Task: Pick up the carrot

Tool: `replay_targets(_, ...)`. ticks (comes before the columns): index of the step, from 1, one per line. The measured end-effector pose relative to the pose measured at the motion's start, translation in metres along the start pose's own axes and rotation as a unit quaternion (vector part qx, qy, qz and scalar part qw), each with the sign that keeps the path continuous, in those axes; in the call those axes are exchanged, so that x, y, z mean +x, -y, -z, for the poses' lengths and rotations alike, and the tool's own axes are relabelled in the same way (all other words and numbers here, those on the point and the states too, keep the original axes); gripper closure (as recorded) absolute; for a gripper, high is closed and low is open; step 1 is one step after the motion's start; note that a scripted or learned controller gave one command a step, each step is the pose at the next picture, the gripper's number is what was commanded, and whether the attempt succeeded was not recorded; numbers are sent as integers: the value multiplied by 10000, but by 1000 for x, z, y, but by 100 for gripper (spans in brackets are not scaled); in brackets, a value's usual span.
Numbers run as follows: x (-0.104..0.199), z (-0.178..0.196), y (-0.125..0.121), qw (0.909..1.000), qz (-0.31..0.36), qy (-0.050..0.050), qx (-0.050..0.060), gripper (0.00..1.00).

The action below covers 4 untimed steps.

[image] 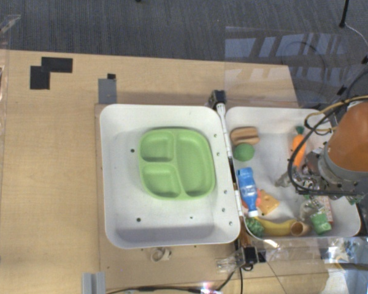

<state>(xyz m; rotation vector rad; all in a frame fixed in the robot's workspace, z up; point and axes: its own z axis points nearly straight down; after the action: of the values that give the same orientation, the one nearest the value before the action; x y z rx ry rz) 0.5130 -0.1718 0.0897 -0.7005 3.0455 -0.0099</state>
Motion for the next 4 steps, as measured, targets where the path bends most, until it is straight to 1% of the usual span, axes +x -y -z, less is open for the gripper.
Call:
replay_targets(1, -4, 1, -32, 9974, -726, 12, 20, 0)
replay_targets(2, -11, 1, -49, 9995, 326, 12, 32, 0)
replay_targets(3, -36, -1, 15, 9980, 631, 30, -65, 0)
replay_targets(4, -20, 0, -35, 9856, 1691, 9, -10, 0)
